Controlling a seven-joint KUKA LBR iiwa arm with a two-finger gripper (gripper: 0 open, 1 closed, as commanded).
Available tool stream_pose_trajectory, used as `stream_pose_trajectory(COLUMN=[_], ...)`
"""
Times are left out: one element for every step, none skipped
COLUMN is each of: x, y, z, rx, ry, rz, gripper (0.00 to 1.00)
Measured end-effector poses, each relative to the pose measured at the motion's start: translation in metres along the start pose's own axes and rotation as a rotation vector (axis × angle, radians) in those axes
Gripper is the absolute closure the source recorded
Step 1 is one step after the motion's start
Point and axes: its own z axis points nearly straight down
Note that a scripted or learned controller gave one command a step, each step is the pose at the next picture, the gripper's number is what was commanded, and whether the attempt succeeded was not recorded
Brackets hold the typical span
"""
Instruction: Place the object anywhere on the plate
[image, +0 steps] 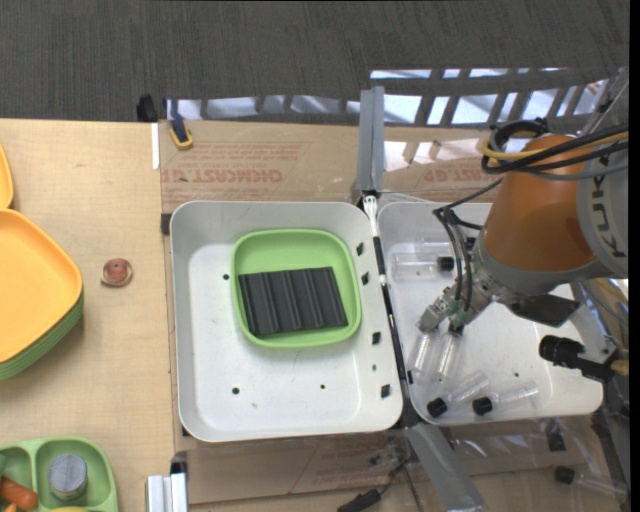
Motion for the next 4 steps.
stream_pose_trajectory(x=[0.016, 0.021, 0.021, -0.001], y=[0.029, 0.046, 0.046, 0.005], z=[0.0, 0.0, 0.0, -0.063], rx=[-0.001, -0.002, -0.002, -0.002], ry=[-0.002, -0.003, -0.003, -0.003], rz=[-0.086, -0.159, -0.159, 0.04], gripper=[1.0, 1.0, 0.0, 0.0])
